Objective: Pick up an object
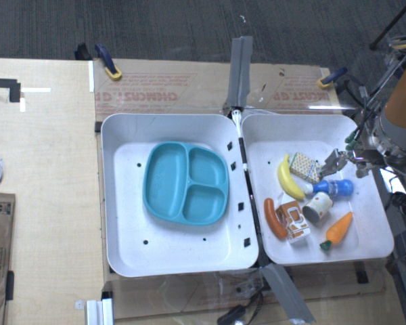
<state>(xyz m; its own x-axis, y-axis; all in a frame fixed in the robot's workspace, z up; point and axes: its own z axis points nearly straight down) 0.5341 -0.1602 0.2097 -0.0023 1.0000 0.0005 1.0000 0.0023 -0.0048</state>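
Above the right bin [371,246], metal fingers [333,161] spread apart beside a curved banana [288,177].

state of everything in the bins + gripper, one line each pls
Blue plate: upright, in left bin.
Banana: lying flat, right bin.
Hot dog: flat.
Carrot: flat.
Blue bottle: on its side.
Gripper: low over the right bin, by the bottle.

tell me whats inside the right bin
The right bin holds a banana, a patterned sponge, a blue and white bottle, a small can, a sausage, a small carton and a carrot. The gripper hides whatever lies under it.
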